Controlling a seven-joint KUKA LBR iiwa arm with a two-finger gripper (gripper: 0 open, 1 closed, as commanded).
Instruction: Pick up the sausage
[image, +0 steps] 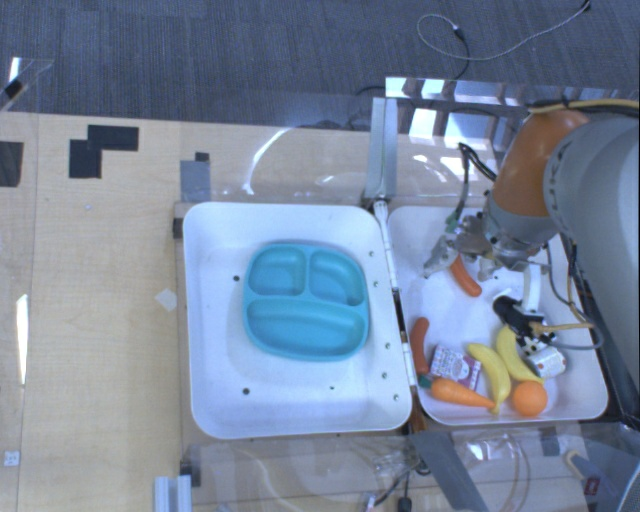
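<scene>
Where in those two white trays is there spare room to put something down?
The left bin has bare floor all around the blue divided plate. The right bin is crowded along its near edge with a carrot, bananas, an orange and a sausage; bare floor remains at its far left corner.

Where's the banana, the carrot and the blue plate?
banana (489, 362), camera view, middle of its yellow body
carrot (462, 394), camera view, middle of its orange length
blue plate (300, 335), camera view, bottom compartment
</scene>
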